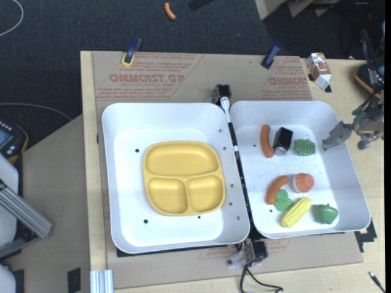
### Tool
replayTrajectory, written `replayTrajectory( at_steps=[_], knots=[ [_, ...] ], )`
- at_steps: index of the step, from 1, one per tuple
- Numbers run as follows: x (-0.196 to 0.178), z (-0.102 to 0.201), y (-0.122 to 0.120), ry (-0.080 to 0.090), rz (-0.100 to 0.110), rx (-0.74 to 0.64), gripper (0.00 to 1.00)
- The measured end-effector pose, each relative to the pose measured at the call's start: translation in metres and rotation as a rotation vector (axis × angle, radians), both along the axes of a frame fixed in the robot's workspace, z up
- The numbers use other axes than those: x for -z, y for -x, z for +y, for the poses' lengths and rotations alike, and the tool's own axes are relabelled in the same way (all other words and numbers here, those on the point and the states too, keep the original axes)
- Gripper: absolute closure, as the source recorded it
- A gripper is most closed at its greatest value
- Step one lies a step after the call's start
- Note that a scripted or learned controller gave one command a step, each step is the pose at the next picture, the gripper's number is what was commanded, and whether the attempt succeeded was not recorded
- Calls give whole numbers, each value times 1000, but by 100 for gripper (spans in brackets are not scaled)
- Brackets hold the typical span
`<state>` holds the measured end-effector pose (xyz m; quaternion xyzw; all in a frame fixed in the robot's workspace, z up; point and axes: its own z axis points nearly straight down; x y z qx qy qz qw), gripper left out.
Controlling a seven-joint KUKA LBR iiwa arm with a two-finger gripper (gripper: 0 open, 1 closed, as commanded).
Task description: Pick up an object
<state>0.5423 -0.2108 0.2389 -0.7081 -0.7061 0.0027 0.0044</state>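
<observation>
The right bin (342,182) holds several toy foods. An orange sausage (265,140), a black and silver can (281,141) and a green broccoli (304,146) lie in its far half. Nearer the front are a second orange sausage (277,188), a red and white piece (303,182), a small green piece (283,201), a yellow corn cob (295,211) and a green pepper (326,213). My gripper (350,139) hangs over the bin's right rim, right of the broccoli. It is open, with nothing between its fingers.
A yellow divided plate (183,177) lies in the middle of the left bin (122,163). A small box (319,69) stands on the bench behind the right bin. Blue clamps (131,52) hold the board at the back.
</observation>
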Motion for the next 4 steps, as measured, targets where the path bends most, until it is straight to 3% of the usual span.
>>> replayTrajectory(
  at_steps=[1,3,4],
  knots=[
    [-6,0,-2,3,-11,-3,0],
    [118,-4,-2,-1,-3,-2,0],
    [156,-2,-2,-3,-5,-4,0]
  ],
)
